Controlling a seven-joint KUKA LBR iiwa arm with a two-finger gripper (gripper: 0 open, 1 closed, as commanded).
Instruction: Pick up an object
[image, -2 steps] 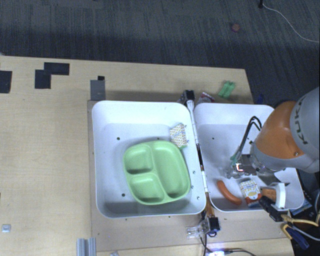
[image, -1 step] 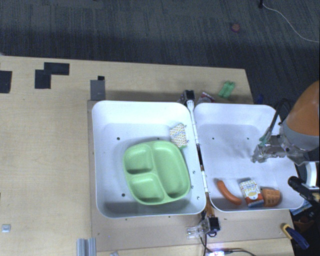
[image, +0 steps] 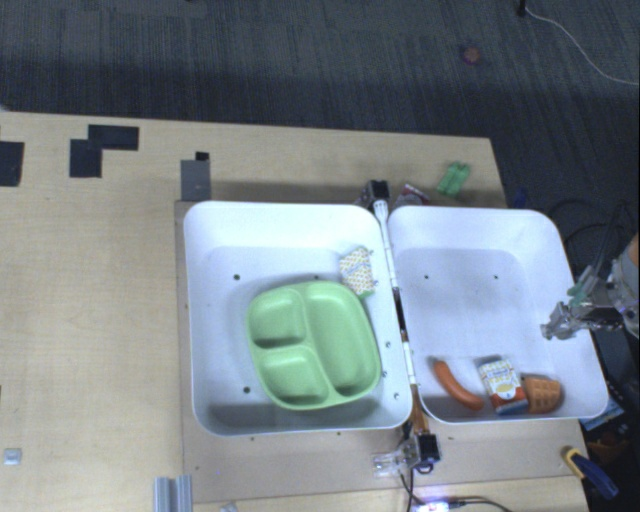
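A green divided plate (image: 315, 343) lies in the left bin (image: 215, 300), with a small patterned packet (image: 356, 268) at its upper right corner. In the right bin (image: 470, 260), near the front wall, lie an orange sausage (image: 456, 384), a small carton (image: 501, 383) and a brown bread-like piece (image: 543, 393). My gripper (image: 566, 322) hangs over the right rim of the right bin, above and to the right of the carton. Nothing shows between its fingers.
A green object (image: 453, 179) and a small dark clamp (image: 377, 191) lie on the bench behind the bins. Dark tape patches (image: 100, 148) mark the bench at the far left. Cables and a connector (image: 415, 455) sit at the front between the bins.
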